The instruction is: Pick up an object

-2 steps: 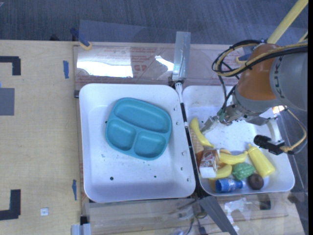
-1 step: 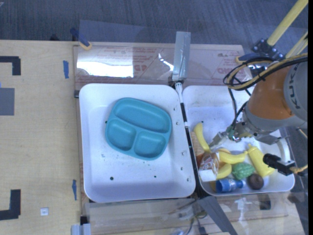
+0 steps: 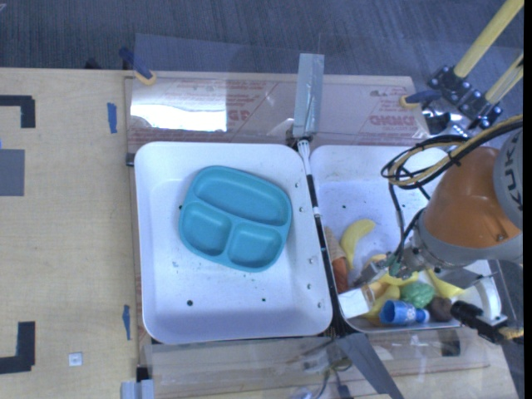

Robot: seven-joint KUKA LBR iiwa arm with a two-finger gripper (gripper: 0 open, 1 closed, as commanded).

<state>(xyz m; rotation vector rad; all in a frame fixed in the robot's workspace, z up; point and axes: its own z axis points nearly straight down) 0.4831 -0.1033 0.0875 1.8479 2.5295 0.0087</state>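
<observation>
The right bin [image 3: 357,181] holds a heap of small items along its near side: a yellow banana [image 3: 357,235], a green lumpy item [image 3: 418,293], a blue cup [image 3: 401,312] on its side, several yellow pieces [image 3: 384,288] and an orange-brown stick [image 3: 339,271]. My gripper [image 3: 405,266] reaches down from the right into this heap, just above the green item. The orange wrist band [image 3: 467,206] and cables cover much of it.
The left bin [image 3: 158,248] carries a blue three-compartment plate [image 3: 235,217]. A grey metal post [image 3: 308,90] stands behind the wall between the bins. A clear panel lines the back. Yellow rods [image 3: 490,32] slant at the top right.
</observation>
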